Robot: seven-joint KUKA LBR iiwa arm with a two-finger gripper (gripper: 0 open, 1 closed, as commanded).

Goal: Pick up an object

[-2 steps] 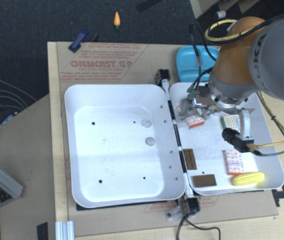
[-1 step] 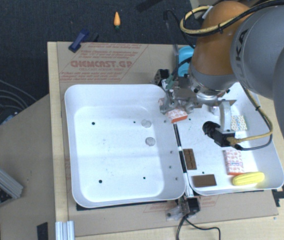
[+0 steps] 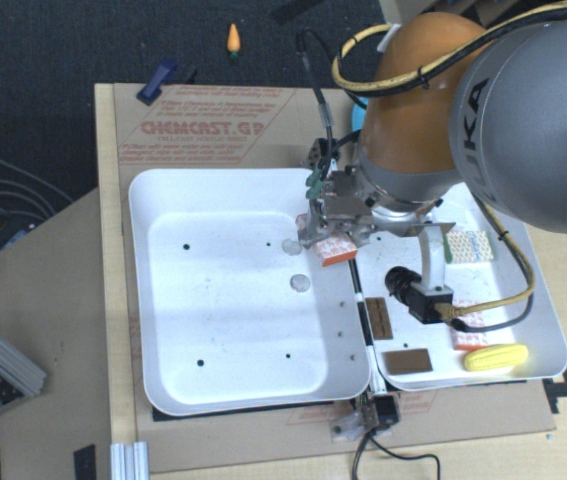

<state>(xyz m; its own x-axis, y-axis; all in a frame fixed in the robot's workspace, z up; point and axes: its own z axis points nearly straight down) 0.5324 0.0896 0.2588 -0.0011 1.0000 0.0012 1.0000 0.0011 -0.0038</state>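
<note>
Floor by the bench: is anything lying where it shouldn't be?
Yes. A small orange piece and a blue object lie on the dark floor beyond the bench, outside both white bins, as though dropped.

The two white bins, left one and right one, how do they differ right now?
The left bin lies almost fully exposed, with just two small round bits on its floor; the right bin is largely covered by the arm. The right bin holds a yellow object and a brown card; the left bin has neither. Both are shallow and white.
</note>
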